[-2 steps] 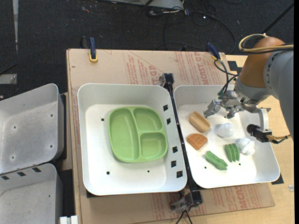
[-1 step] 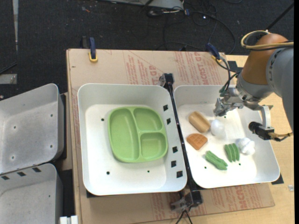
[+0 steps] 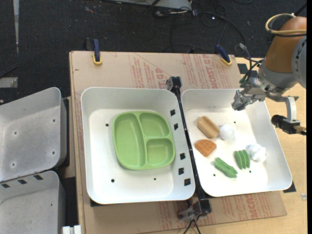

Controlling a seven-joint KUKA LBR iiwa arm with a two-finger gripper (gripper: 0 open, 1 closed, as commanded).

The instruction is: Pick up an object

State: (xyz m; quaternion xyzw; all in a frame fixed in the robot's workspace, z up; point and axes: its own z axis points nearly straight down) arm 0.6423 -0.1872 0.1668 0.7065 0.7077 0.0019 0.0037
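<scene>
The right bin [image 3: 273,179] holds a tan bread roll [image 3: 207,126], a white ball [image 3: 226,131], an orange waffle piece [image 3: 205,147], two green pea pods [image 3: 225,167] [image 3: 242,159] and a small white lumpy piece [image 3: 256,152]. My gripper [image 3: 240,103] hangs over the bin's far right corner, above and to the right of the roll, clear of every item. Nothing shows between its fingers.
The left bin [image 3: 97,179] carries a green divided plate [image 3: 144,140]. A black divider with clips [image 3: 181,130] runs between the bins. White trays [image 3: 29,126] lie off the bench to the left. Clamps [image 3: 97,57] hold the cardboard base at the back.
</scene>
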